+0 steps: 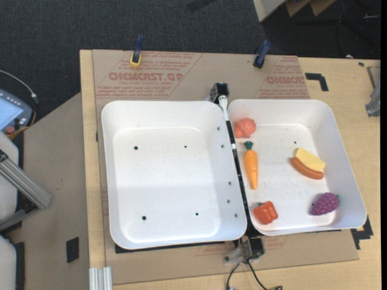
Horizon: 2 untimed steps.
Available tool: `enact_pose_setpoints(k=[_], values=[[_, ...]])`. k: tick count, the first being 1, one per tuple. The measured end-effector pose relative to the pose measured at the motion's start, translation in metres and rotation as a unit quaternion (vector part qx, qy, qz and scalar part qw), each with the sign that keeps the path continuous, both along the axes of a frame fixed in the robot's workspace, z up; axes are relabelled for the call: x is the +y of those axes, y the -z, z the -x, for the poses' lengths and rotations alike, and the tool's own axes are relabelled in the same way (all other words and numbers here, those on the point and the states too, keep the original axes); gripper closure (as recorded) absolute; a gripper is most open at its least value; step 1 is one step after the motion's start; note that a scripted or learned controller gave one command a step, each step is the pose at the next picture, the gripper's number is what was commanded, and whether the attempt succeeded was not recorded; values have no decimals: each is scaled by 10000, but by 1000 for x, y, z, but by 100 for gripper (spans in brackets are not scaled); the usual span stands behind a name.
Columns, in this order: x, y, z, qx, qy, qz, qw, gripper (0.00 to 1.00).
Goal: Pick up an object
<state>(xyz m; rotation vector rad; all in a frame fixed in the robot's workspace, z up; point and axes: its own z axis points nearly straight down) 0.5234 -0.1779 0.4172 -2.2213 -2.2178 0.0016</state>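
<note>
- The worktop [54,162] carries a cardboard sheet [181,71] printed with red lettering.
- A yellow-tipped clamp [136,54] and a blue clamp [262,54] grip the sheet's far edge, well apart.
- A black clip [219,92] sits at the far end of the seam between the bins.
- A cable [242,277] trails off the near edge.
- Dark carpet [91,11] lies beyond the worktop.

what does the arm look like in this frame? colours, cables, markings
There is little to go on. A pale grey, boxy piece sits at the frame's right edge, beside the right bin's far corner. It may be part of the arm. It is too small to make out any band, cable or marking.
</note>
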Motion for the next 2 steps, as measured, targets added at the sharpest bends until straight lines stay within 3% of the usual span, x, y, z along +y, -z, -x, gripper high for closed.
enact_pose_setpoints(k=[1,2], values=[[2,-5,40,-3,-1,1,10000,100],[3,3,44,-6,-5,5,10000,100]])
